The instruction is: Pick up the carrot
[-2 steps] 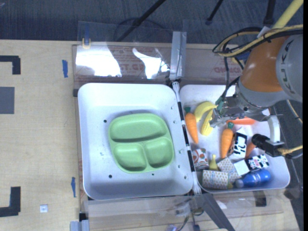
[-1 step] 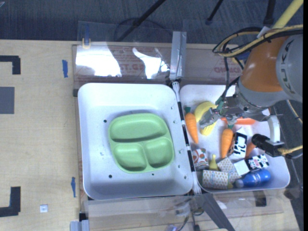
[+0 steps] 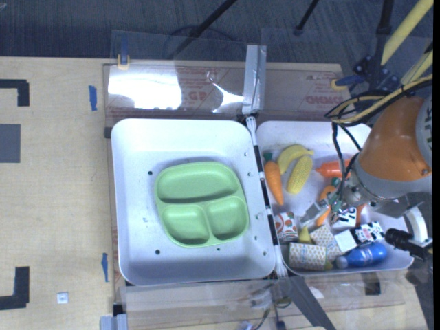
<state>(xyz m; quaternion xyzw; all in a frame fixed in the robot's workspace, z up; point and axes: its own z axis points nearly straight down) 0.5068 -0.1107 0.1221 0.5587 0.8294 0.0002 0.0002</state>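
Note:
The carrot (image 3: 273,182) is orange with a green tip. It lies along the left wall of the right bin (image 3: 311,130), pointing toward the front. My gripper (image 3: 335,205) hangs low over the clutter in the middle of that bin, roughly a carrot's length to the right of the carrot and apart from it. The grey wrist and orange band (image 3: 390,146) hide much of the bin's right side.
A banana (image 3: 291,155) and a corn cob (image 3: 300,174) lie just right of the carrot. A second orange item (image 3: 330,169) sits near the wrist. Cups (image 3: 306,254) and a blue bottle (image 3: 365,255) crowd the front. A green divided plate (image 3: 201,202) rests in the left bin (image 3: 137,150).

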